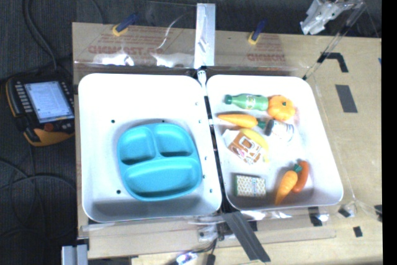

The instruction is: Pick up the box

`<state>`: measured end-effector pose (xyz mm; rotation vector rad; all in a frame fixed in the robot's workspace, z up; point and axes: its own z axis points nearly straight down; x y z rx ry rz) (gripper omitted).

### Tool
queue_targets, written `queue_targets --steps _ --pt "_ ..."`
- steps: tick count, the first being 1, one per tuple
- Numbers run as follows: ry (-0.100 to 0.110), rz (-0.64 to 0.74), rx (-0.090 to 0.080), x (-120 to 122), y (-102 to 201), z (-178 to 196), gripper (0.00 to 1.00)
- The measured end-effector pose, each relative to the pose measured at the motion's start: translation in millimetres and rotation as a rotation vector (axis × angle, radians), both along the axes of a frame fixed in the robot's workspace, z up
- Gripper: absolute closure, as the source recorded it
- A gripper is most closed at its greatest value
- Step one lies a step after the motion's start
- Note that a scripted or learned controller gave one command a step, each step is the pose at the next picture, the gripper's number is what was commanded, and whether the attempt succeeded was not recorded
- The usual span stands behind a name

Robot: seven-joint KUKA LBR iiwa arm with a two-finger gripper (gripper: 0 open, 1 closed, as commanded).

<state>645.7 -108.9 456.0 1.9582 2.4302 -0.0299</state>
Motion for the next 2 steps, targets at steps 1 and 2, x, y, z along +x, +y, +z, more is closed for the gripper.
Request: queue_targets --steps 1,2 --pt "-0.001 0.0 -0.003 0.8 0.2 9.3 1.0" --pt "-0.003 0.0 -0.006 1.6 0.5 18.5 1.0"
